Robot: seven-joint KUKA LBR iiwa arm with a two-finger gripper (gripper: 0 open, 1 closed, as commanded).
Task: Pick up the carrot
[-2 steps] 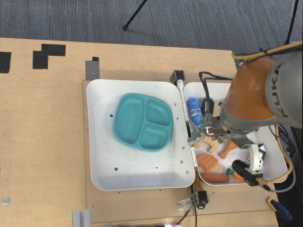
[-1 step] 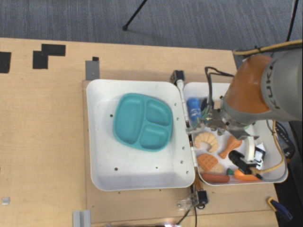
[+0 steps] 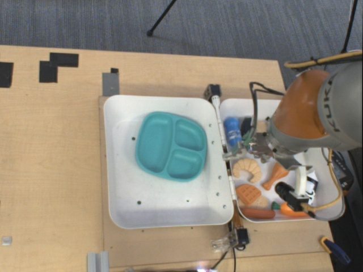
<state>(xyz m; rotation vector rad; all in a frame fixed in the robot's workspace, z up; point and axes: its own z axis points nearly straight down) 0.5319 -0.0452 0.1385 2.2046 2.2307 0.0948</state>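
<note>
The carrot (image 3: 296,211), orange with a green end, lies at the front of the right bin (image 3: 334,211), close to its front rim. My gripper (image 3: 256,147) hangs low over the middle of that bin, above a croissant (image 3: 248,168) and beside a blue can (image 3: 231,130). It is up and to the left of the carrot, apart from it. The grey wrist and orange band cover much of the bin's back right.
Around the carrot lie a red sausage (image 3: 258,212), a waffle (image 3: 249,194) and an orange cone-shaped piece (image 3: 276,174). The left bin (image 3: 122,208) holds a teal divided plate (image 3: 170,145). A ridge separates the two bins.
</note>
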